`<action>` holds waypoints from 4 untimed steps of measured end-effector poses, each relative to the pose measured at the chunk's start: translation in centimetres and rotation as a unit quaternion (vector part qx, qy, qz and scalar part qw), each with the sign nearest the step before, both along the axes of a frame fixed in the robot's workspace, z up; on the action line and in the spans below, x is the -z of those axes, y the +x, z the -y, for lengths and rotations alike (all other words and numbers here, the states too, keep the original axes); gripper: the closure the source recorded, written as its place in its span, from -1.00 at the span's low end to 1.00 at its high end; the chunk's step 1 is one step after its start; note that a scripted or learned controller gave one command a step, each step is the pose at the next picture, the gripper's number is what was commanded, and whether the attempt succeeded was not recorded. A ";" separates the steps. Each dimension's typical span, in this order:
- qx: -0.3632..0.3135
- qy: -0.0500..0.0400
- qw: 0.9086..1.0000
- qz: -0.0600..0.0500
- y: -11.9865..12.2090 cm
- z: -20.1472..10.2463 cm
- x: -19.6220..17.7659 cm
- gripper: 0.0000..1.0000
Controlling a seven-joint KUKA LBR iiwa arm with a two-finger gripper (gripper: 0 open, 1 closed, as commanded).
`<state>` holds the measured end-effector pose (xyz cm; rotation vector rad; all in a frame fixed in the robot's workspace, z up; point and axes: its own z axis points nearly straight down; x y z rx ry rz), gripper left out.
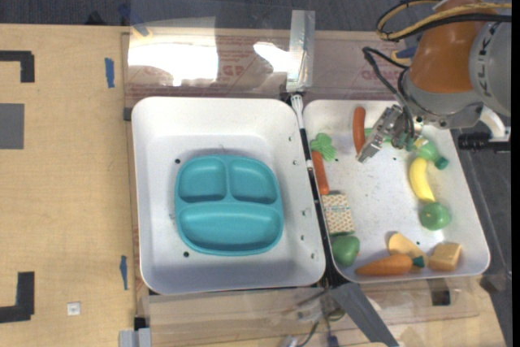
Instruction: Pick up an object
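Our gripper [380, 138] hangs over the upper part of the right bin [475, 215], its two fingers spread apart with nothing between them. We judge the task barely begun: no object has been lifted, and everything we could pick lies on the bin floor. Nearest to us are the small orange carrot [358, 127], just to the left of the fingers in the camera view, and a green piece [428, 153] just to their right. A yellow banana [420, 179] lies below that, with a green round fruit [435, 214] beneath it. Along the bin's near edge we see a larger carrot [387, 265] and a tan piece [445, 256]. The left bin [154, 134] holds a teal divided plate [229, 204], well apart from us. What remains, as we read it, is the whole pick: choosing one item, lowering over it, closing and lifting.
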<state>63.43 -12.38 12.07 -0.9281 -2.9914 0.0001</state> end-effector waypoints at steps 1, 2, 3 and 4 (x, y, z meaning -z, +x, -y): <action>0.000 -0.001 1.000 0.007 0.4 0.1 -0.7 -1.00; -0.006 -0.002 1.000 0.009 0.6 -2.7 3.2 -1.00; -0.007 -0.003 1.000 0.015 0.9 -2.7 1.8 1.00; 0.048 -0.001 0.999 0.013 2.5 -7.5 -8.2 1.00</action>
